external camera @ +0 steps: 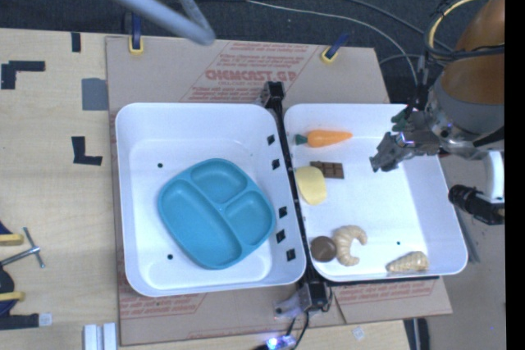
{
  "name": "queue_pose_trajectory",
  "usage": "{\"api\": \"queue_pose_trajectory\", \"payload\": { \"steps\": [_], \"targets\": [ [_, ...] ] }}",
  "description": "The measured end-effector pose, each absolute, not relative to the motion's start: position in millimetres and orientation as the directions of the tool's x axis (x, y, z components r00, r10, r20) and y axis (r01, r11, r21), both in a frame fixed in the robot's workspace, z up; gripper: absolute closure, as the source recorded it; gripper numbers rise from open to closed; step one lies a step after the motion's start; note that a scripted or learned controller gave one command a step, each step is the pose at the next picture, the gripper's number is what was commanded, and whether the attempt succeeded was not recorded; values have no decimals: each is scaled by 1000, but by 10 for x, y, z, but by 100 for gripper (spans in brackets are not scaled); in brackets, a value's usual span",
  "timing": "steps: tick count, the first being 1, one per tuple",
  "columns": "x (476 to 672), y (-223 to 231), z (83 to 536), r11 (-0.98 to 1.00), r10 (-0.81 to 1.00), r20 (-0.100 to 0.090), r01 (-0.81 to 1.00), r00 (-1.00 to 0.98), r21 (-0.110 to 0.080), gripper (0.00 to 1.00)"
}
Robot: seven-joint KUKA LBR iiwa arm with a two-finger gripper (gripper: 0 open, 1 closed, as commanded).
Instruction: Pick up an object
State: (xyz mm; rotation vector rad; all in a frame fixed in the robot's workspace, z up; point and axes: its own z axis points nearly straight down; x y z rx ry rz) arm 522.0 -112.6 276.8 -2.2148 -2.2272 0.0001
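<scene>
Cardboard-topped bench [246, 70] carries two white bins, and above the right bin [426, 201] the gripper [392, 150] hovers, jaws apparently parted and empty, while the carrot [328, 138] lies unpicked nearby, so grasping remains.

bins [123, 127]: 2 | blue tray [215, 213]: 1 | food items [328, 138]: 6

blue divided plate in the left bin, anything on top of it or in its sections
Nothing lies on the blue divided plate; all three sections show bare. It rests flat on the floor of the left bin. What is beneath the plate is covered and cannot be seen.
</scene>
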Motion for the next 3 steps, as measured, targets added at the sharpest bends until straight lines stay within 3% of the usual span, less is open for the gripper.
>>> {"api": "queue_pose_trajectory", "payload": {
  "steps": [3],
  "targets": [
    [5750, 259, 2549, 6, 1000, 0, 1000, -6, -1, 100]
  ]
}}
